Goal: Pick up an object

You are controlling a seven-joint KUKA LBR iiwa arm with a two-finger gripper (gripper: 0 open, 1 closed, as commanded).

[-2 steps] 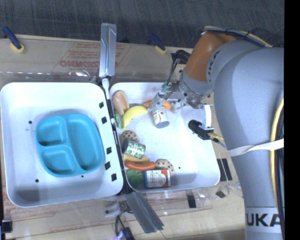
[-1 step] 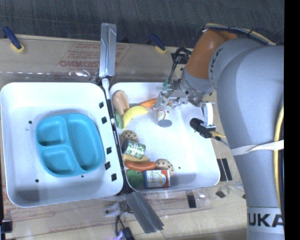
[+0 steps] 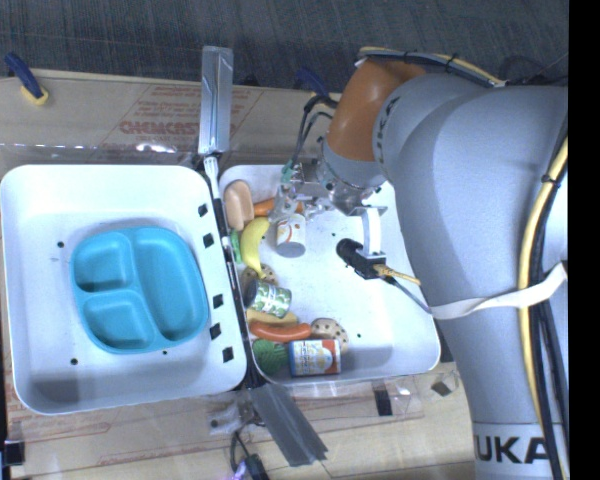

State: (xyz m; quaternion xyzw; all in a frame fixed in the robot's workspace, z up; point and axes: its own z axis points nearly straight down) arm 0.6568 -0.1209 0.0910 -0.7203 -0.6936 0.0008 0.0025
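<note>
Best to settle the fingers point(image 3: 298, 206) squarely over the small white cup point(image 3: 290, 236) just right of the banana point(image 3: 252, 245) before closing and lifting straight up, clear of that crowded row; finger opening impossible to tell, nothing visibly held.

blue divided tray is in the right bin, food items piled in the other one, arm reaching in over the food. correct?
Not quite. The camera view shows the blue divided tray lying in the left bin, not the right one. The rest holds: the food items, among them a banana and a can, are piled in the right bin, and the arm reaches in over them.
</note>
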